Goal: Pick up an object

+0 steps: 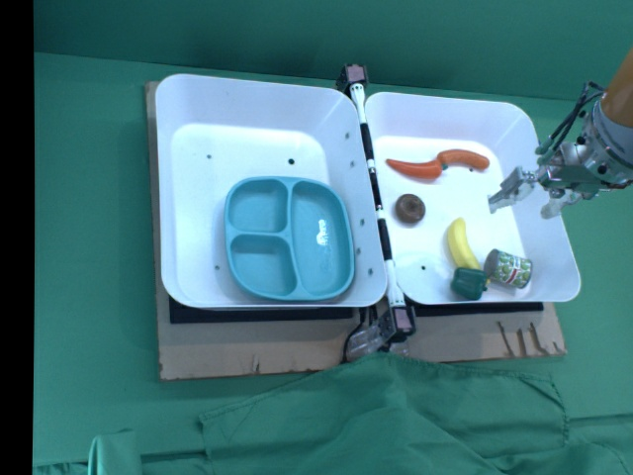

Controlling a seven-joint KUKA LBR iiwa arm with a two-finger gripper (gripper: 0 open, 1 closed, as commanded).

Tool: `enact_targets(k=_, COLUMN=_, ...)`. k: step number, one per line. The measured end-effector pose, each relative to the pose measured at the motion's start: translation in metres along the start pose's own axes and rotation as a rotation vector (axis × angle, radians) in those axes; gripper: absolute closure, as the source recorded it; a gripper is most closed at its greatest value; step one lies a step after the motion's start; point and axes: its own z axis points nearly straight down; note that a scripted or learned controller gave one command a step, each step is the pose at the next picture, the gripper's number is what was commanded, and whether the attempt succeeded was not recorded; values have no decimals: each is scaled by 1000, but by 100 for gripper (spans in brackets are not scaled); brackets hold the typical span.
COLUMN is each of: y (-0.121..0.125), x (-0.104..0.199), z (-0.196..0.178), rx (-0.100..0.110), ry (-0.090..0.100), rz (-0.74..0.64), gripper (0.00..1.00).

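Note:
The right bin holds an orange-red chili pepper, a brown doughnut, a yellow banana, a dark green pepper and a small green can lying on its side. My gripper hangs over the right side of this bin, above and to the right of the banana. Its fingers are spread apart with nothing between them.
The left bin holds a teal plate with three compartments. A black-and-white divider runs between the bins. Green cloth lies bunched in front of the bench.

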Motion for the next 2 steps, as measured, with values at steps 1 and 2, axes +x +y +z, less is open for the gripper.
enact_targets(k=1, y=87, x=9, z=137, rx=-6, ry=-2, rz=-1, gripper=0)
enact_targets(k=2, y=37, x=13, z=139, rx=-24, ry=-8, rz=-1, gripper=0)
